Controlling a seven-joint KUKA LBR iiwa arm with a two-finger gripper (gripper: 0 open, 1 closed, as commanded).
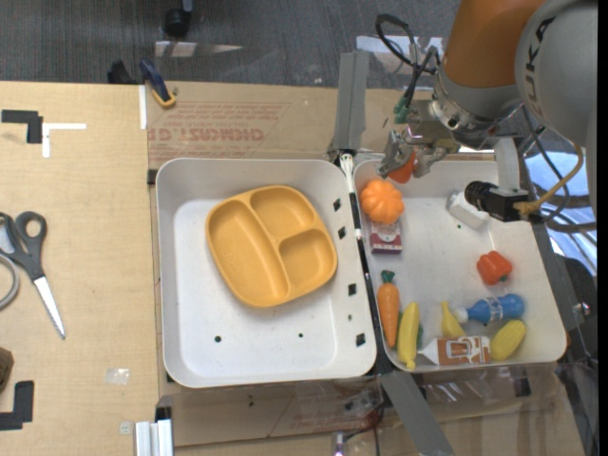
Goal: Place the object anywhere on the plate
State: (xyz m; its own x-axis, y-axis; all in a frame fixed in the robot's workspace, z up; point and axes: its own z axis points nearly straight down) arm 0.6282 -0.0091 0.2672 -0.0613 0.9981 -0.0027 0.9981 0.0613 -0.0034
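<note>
Well left of the gripper point(410, 158) and lower, the yellow-orange three-compartment plastic plate point(272, 244) lies bare in the left white bin point(171, 283). The gripper's fingers are clamped on a small red-orange object point(403, 170), lifted just above the round orange pumpkin toy point(381, 200) beside the bin divider. The grip looks shallow, so the piece could slip during the carry across and fall short of the plate. Below the gripper I count one carrot point(389, 308), two bananas point(409, 332), one red pepper point(494, 268), one blue bottle point(494, 308).
</note>
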